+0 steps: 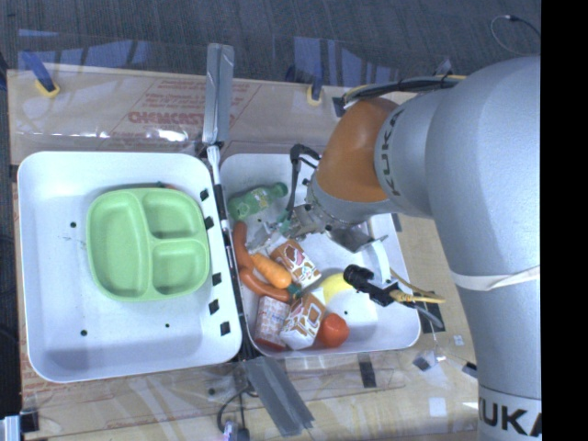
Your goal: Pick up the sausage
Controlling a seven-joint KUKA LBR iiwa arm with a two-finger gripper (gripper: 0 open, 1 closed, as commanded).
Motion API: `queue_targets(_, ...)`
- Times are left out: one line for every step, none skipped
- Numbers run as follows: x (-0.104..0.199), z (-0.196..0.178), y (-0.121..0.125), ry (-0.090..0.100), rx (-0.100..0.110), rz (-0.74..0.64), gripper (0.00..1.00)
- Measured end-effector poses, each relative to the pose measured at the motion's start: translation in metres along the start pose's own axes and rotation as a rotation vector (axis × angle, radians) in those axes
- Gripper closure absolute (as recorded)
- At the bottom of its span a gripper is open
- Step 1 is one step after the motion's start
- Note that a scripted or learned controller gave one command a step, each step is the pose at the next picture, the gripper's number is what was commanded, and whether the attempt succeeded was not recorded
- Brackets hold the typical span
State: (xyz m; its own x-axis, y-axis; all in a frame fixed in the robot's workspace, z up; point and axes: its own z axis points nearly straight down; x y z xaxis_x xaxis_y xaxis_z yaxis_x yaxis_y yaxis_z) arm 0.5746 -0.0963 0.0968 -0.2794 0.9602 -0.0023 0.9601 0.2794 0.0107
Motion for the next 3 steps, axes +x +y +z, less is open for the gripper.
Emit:
queue_targets(-0.025,0.006,0.068,0.002,0.016,0.081,0.0)
queue_targets(-0.007,0.004,0.028,0.002,0.01,-0.265,0.0)
queue_targets(-0.007,-0.006,0.029,0.002,0.01,-0.27,1.0)
